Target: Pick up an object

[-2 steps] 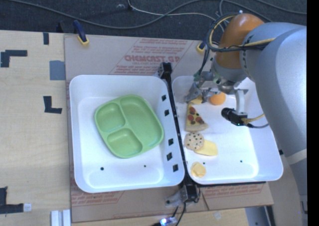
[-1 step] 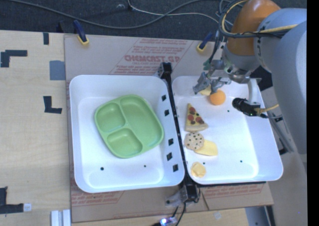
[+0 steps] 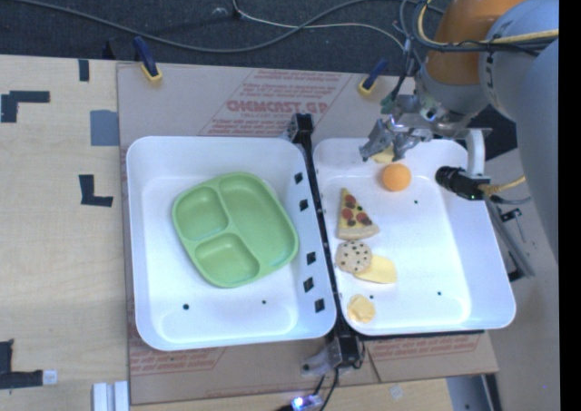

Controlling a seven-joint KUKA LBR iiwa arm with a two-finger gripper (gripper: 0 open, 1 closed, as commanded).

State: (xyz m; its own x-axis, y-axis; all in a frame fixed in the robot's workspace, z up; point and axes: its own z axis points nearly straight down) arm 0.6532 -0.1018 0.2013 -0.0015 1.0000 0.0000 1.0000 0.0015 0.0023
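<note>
My gripper (image 3: 388, 146) hangs over the back edge of the right bin (image 3: 472, 246). A small yellow piece (image 3: 384, 158) lies right at its tip. Just in front of it sits an orange ball (image 3: 396, 177). Further forward along the bin's left side are a pizza slice (image 3: 354, 214), a chocolate-chip cookie (image 3: 352, 258), a pale yellow wedge (image 3: 381, 270) touching the cookie, and a small yellow lump (image 3: 361, 308).
The left bin (image 3: 154, 173) holds a green divided plate (image 3: 234, 228). A black divider strip (image 3: 310, 219) runs between the bins. The arm's orange band (image 3: 472, 1) and grey body stand at the upper right. Blue-and-yellow clamps (image 3: 147, 64) pin the cardboard at the back.
</note>
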